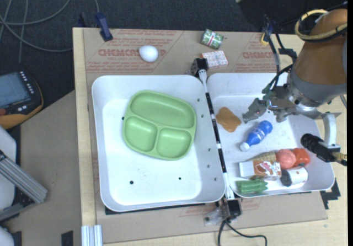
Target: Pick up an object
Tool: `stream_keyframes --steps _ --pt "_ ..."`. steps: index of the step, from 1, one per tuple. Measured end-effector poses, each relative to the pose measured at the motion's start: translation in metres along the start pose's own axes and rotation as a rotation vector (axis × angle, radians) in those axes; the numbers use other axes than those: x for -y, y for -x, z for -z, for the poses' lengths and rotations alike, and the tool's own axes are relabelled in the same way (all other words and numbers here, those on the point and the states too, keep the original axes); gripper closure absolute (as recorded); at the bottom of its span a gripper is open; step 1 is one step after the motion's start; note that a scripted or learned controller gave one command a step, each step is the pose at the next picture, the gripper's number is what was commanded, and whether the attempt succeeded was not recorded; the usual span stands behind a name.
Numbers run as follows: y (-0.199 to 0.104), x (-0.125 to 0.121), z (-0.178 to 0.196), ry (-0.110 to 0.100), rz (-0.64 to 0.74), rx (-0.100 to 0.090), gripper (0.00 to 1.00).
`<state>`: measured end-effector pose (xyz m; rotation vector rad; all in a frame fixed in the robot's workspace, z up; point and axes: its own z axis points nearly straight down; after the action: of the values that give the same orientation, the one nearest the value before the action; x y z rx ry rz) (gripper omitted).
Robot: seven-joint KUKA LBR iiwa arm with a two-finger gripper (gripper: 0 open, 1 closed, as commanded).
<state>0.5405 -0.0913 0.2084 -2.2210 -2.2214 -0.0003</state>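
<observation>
Over the right bin (237, 82), the gripper (258, 110) hangs; I cannot tell its state. Just below it lies a blue bottle (257, 134), and left of it a brown bread piece (228, 119).

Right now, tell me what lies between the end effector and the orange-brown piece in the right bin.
Nothing: in the camera view, bare white bin floor separates the end effector from the orange-brown piece.
</observation>
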Motion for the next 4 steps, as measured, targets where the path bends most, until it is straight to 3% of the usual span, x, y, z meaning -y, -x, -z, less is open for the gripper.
stream_keyframes --steps 1,2,3,4 --pt "0.034 -0.029 -0.093 -0.002 -0.001 0.0 0.0" --pt "0.035 -0.021 -0.124 -0.003 -0.001 -0.001 0.0" --pt "0.039 -0.005 -0.124 -0.002 -0.001 -0.001 0.0" --pt "0.039 -0.006 -0.114 0.0 -0.001 0.0 1.0"
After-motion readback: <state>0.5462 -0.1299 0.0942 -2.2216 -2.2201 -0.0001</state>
